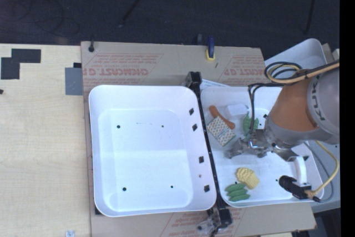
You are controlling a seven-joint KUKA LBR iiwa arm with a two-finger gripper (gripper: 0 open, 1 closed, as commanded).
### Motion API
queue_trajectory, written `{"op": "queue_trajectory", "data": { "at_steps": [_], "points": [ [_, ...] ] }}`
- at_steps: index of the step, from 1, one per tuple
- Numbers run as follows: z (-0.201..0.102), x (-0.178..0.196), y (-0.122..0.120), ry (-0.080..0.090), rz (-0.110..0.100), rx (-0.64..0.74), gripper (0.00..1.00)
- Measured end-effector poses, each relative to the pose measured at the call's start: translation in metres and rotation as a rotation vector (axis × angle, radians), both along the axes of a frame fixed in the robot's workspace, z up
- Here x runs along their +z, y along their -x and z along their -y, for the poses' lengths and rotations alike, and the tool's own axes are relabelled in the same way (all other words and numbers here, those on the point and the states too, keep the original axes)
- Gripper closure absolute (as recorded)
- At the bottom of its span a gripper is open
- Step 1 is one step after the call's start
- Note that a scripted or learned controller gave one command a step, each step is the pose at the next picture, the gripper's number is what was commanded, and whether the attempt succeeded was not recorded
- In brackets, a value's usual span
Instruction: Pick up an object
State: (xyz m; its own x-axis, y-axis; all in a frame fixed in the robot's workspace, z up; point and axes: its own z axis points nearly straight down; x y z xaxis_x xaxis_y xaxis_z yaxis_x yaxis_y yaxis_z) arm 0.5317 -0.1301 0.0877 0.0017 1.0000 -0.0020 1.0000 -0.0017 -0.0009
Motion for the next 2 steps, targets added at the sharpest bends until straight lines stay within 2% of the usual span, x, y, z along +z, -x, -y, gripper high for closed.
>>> {"op": "queue_trajectory", "data": {
  "at_steps": [1, 2],
  "points": [
    [0.059, 0.182, -0.02, 0.006, 0.017, -0.001, 0.0],
    [0.055, 0.372, -0.001, 0.004, 0.018, 0.003, 0.0]
  ]
}}
